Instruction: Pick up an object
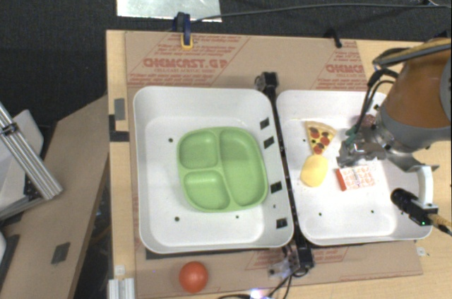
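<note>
Two bins; my gripper (351, 151) hovers over a red-white packet (355, 178) (print unreadable), finger state unclear. Backing sheet (185, 63) reads "CHEMCAST GP". Lemon (314, 169) beside pizza slice (319, 136).

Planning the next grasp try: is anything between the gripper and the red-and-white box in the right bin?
Nothing visible does. The gripper hangs just above the upper left corner of the red-and-white box. The yellow lemon and pizza slice lie to the view's left, clear of it.

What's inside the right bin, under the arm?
In the right bin: a pizza slice toy, a yellow lemon-like piece and a red-and-white packet, its top edge under the tool. The arm hides the bin's far right corner.
</note>
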